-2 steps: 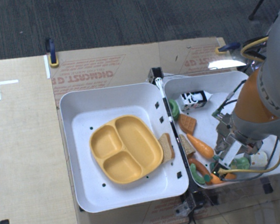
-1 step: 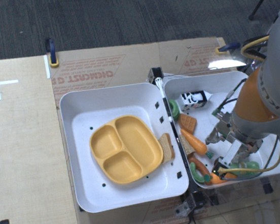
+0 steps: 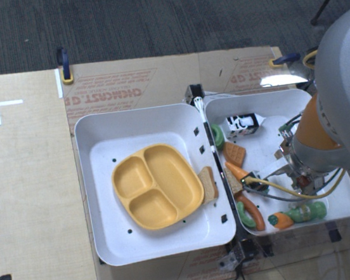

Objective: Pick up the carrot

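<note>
Camera view looks down on both bins, with the arm [image 3: 340, 82] coming in from the right and hanging over the right bin [image 3: 337, 207]. The gripper [image 3: 298, 174] sits low over the middle of that bin, but from this angle it's a tangle of cables and metal bits, so I honestly can't tell what state the claw is in.

The carrot [image 3: 281, 220] is lying at the near edge of the right bin, orange with a green top, just beside something greenish [image 3: 309, 211] to its right. It's resting on the bin floor, a bit nearer than the gripper and apart from it. Nothing is lifted.

Other stuff crowded along the left wall of that bin: a red-orange piece [image 3: 252, 212] near the carrot, an orange wedge [image 3: 237, 171], a brownish cracker-looking thing [image 3: 234, 154], and a black and white item [image 3: 243, 122] toward the far side. The left bin [image 3: 99, 197] has a yellow divided plate [image 3: 157, 186] with a piece of toast [image 3: 208, 184] against its right edge.

So as far as I can judge, the pick hasn't happened. The arm is in the right bin, but it would need to shift toward the near edge and come down on the carrot without snagging the green thing touching it. All of the grab and lift is left to do.
</note>
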Motion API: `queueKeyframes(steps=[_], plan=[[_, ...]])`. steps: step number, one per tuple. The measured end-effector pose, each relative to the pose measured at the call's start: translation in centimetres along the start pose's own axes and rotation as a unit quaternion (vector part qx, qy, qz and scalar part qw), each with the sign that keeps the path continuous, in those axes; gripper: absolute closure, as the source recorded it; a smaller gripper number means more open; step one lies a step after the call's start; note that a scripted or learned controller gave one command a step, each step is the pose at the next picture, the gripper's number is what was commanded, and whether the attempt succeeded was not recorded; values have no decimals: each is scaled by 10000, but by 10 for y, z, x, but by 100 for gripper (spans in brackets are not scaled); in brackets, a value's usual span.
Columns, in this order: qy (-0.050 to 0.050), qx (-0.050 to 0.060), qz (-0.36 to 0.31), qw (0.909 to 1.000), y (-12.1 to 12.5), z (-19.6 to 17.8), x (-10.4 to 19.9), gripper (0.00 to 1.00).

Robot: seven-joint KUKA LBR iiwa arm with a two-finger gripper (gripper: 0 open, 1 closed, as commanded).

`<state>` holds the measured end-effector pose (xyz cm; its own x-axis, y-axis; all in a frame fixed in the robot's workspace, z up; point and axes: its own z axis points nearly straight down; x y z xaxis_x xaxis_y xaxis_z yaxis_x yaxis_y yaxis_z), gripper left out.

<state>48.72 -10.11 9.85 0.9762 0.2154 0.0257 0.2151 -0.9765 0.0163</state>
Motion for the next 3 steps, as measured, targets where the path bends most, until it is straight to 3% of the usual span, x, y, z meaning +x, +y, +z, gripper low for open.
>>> queueKeyframes(steps=[1, 2, 3], plan=[[-143, 90, -83, 9998, -35, -92, 49, 0], [-160, 93, 29, 9998, -93, -92, 49, 0], [-159, 97, -97, 9998, -79, -92, 31, 0]])
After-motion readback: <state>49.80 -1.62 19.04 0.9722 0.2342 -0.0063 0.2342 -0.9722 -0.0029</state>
